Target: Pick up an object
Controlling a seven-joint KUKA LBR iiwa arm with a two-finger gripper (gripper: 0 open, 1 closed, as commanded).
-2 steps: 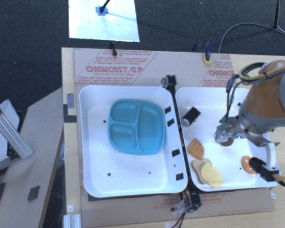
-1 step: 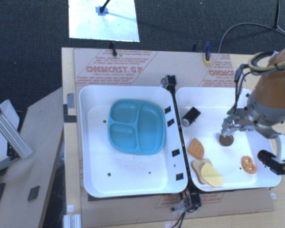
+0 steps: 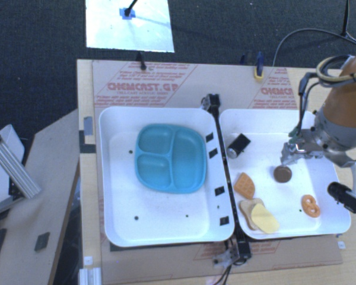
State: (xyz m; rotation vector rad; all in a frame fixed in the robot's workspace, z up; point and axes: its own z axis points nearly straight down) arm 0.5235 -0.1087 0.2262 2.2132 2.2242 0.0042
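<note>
Brown round object [image 3: 282, 174] lies just below the pincer [image 3: 289, 155], perhaps touching; its opening I cannot tell.

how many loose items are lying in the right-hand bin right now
5: black cylinder at upper left, brown disc below the gripper, orange wedge, yellow piece at the front, pretzel front right.

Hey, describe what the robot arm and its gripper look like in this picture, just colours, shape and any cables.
The arm enters from the right as a bulky rounded body, orange on top with a light grey section below it. A pale cable loops along its upper edge, and a thin dark cable arcs behind it. The gripper at its end is a small grey metallic assembly, too blurred to make out markings.
</note>
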